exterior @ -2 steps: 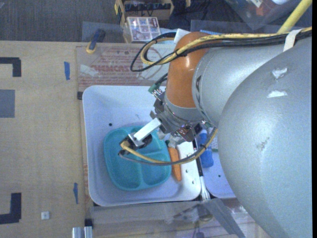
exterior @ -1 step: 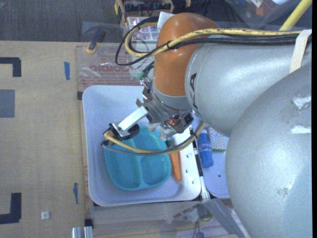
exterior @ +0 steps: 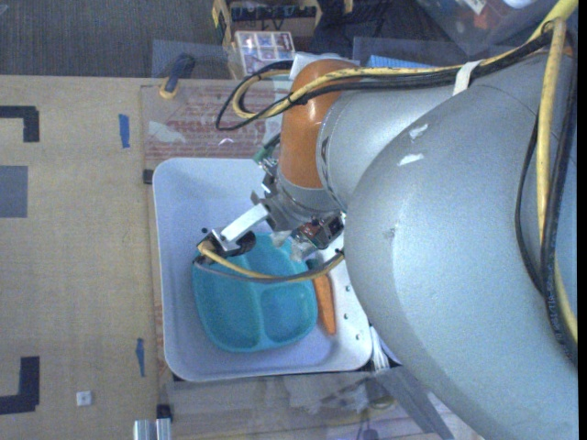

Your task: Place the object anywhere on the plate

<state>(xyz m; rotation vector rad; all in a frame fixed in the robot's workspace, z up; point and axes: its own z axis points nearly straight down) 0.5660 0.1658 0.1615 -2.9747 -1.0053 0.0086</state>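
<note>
Bulky glossy grey arm (exterior: 440,246), orange wrist band (exterior: 301,140), yellow cables (exterior: 548,126)

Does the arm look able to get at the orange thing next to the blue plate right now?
Probably yes. The orange thing lies uncovered in the white bin, close by the arm; the blue plate rim beside it may crowd a grasp.

The tabletop (exterior: 73,264) is light brown wood. It has black corner marks (exterior: 25,123) on it, small bits of blue tape (exterior: 124,131), and a grey square (exterior: 11,191) at its left edge. Past the far edge is a grey floor (exterior: 92,16). An open cardboard box (exterior: 266,3) stands there, with a smaller box (exterior: 264,49) just beside it. A yellow and black tool (exterior: 176,73) sits at the tabletop's far edge. The light is bright.
</note>
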